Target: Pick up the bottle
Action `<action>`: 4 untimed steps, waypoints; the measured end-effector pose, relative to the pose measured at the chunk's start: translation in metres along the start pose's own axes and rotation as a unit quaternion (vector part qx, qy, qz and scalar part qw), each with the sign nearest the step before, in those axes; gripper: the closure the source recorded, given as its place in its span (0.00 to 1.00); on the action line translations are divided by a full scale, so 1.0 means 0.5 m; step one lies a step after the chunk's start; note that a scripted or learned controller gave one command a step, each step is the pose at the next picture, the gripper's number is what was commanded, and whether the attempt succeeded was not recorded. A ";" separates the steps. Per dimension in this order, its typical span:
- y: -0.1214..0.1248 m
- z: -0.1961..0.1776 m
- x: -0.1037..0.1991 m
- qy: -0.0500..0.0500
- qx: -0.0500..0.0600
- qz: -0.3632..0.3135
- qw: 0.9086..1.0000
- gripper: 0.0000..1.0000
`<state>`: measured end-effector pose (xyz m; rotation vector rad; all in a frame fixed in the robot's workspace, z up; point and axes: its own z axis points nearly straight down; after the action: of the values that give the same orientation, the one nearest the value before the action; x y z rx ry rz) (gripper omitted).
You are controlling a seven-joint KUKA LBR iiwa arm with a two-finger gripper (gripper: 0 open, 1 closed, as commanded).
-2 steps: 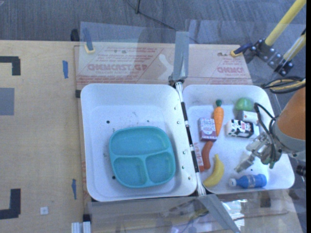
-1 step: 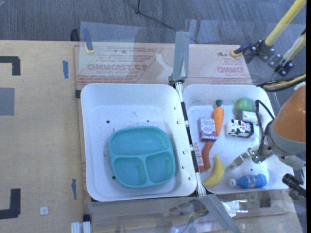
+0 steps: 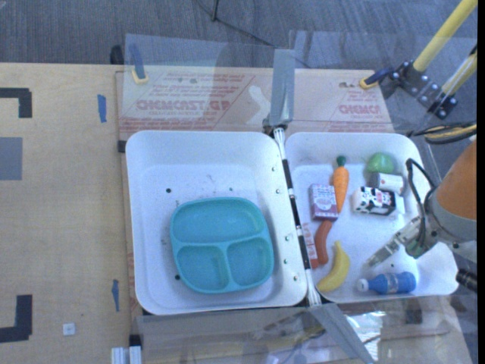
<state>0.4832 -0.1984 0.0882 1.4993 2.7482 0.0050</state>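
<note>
— Pale wooden bench (image 3: 61,226), smooth and flat, with two shallow white plastic bins side by side. What's in the left bin (image 3: 144,165)?

— One glossy teal plate (image 3: 221,244), rounded corners, three compartments. The right bin (image 3: 303,154) is the crowded one: an orange carrot (image 3: 340,183) with a green top, a green round thing (image 3: 381,162), a curved yellow banana (image 3: 336,269), a small pink carton (image 3: 323,202) and a black-and-white patterned box (image 3: 374,201).

— And the bottle?

— The bottle (image 3: 389,283) lies on its side near the right bin's front edge, to the right of the banana (blue body, white cap end pointing left).

— Where's the gripper?

— The gripper (image 3: 385,253) hangs just above the bottle, slanting down from the grey arm (image 3: 455,207) on the right. Nothing sits between its fingers; whether they're spread or closed, I can't tell from here.
</note>
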 end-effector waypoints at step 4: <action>0.017 -0.001 0.028 -0.001 0.001 -0.186 0.983 0.00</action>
<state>0.4827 -0.1819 0.0886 0.9620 2.9788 -0.0020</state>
